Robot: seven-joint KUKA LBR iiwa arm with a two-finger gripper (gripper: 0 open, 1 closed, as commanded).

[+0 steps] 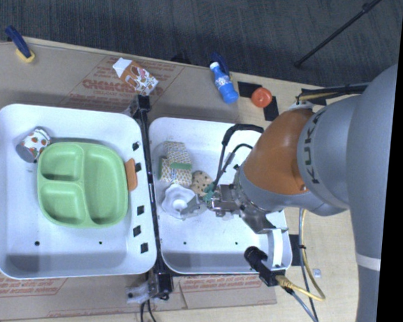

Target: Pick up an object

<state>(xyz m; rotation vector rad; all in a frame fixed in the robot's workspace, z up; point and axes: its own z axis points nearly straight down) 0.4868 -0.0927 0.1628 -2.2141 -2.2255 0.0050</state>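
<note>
Cardboard sheeting covers the bench (pixel 75 86), and on it sit two shallow white bins side by side. Lying in the left bin (pixel 1 244) is a green divided plate (pixel 84 183), with a small patterned object (pixel 33 142) touching its upper left corner and an orange piece (pixel 131 174) against its right edge. Gathered in the upper left part of the right bin (pixel 200 258) is a small cluster: a green-and-tan packet (pixel 175 163), a speckled round piece (pixel 201 183) just beside it, and a white crumpled object (pixel 176 198) below them.

Reaching in from the right, the grey arm (pixel 341 162) with its orange band hangs over the right bin. Its gripper (pixel 199 204) points left, low over the cluster, with its tip right at the white crumpled object and just beneath the speckled piece. Whether the jaws are apart or together cannot be made out, and nothing is plainly seen between them.

Beyond the bins, along the far edge of the bench, lie a blue bottle (pixel 224 82), an orange ball (pixel 262 97), a printed packet (pixel 135 76) and a blue-and-yellow clamp (pixel 19 44).
</note>
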